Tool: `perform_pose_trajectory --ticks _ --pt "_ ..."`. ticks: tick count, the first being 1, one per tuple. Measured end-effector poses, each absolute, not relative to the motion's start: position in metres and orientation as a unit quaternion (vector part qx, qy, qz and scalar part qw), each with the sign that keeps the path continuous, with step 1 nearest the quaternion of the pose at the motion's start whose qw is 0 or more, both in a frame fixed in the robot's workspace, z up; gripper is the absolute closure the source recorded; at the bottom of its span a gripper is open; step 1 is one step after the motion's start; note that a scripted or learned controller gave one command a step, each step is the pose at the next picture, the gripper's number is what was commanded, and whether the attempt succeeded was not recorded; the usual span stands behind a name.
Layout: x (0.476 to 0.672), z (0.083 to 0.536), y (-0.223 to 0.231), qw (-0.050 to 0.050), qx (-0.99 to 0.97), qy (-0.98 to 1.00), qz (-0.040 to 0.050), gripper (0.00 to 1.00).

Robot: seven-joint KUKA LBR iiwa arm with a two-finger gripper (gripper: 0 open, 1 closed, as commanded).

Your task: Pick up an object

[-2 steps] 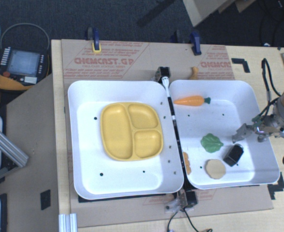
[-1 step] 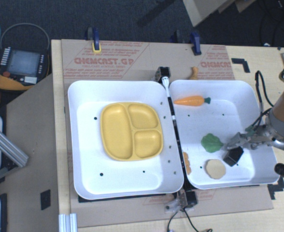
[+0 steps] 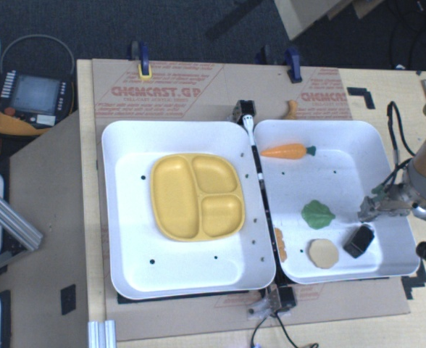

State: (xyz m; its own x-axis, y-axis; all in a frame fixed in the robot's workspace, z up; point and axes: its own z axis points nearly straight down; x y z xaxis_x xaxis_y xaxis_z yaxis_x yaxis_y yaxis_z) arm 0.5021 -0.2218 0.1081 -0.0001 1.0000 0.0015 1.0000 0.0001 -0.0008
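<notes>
The right bin [image 3: 387, 267] holds an orange carrot [image 3: 284, 151] with a green tip at the back. A green leafy piece [image 3: 318, 214] lies mid-bin, and a round tan cookie [image 3: 323, 253] sits near the front. A small black block [image 3: 358, 240] rests at the front right. My gripper [image 3: 373, 207] comes in from the right edge, low over the bin's right side, just behind the black block and right of the green piece. Nothing is visibly held in it.
The left bin [image 3: 126, 194] carries a yellow divided plate [image 3: 196, 196]. A small orange piece [image 3: 279, 243] lies at the right bin's left wall. Clamps [image 3: 145, 62] and cables [image 3: 395, 133] sit along the cardboard-covered bench; a pendant [image 3: 33, 96] lies far left.
</notes>
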Motion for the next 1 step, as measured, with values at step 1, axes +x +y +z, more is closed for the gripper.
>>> perform_pose_trajectory --ticks 1 --pt "0.5087 0.1653 -0.2137 -0.003 -0.707 -0.708 -0.0012 1.0"
